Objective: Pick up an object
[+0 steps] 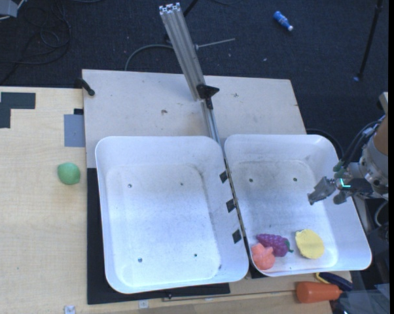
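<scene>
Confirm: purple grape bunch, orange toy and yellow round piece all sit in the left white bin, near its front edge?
Wrong bin. The camera view shows the purple grape bunch, orange toy and yellow round piece in the right white bin, near its front edge.

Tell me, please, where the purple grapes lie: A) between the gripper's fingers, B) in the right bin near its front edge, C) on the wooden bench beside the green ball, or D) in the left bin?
B: the purple grapes sit in the right bin near its front edge, between an orange toy and a yellow one.
</scene>
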Motion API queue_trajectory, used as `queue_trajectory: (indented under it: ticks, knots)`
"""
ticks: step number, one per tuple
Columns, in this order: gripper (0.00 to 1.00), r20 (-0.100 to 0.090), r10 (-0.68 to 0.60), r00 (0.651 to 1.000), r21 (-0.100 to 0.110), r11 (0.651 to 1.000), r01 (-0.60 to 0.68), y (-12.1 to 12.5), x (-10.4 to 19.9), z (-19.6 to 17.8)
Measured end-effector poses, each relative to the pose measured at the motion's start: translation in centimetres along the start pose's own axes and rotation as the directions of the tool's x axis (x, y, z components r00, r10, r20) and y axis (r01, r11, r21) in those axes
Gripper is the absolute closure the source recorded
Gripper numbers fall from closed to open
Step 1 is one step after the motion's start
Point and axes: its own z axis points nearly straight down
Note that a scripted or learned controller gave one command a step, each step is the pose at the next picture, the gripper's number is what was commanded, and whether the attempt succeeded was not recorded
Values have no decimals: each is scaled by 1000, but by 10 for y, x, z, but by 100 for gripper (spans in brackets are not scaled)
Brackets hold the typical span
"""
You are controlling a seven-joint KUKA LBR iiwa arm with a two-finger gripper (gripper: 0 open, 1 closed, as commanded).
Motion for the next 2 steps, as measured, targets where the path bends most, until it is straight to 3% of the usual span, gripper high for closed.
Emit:
queue_trajectory:
  ticks: [1,2]
  knots:
    - [0,0,0,1000,0,1000,0,0,0,0]
    - [0,-1,0,1000,4,1000,0,-7,3,45]
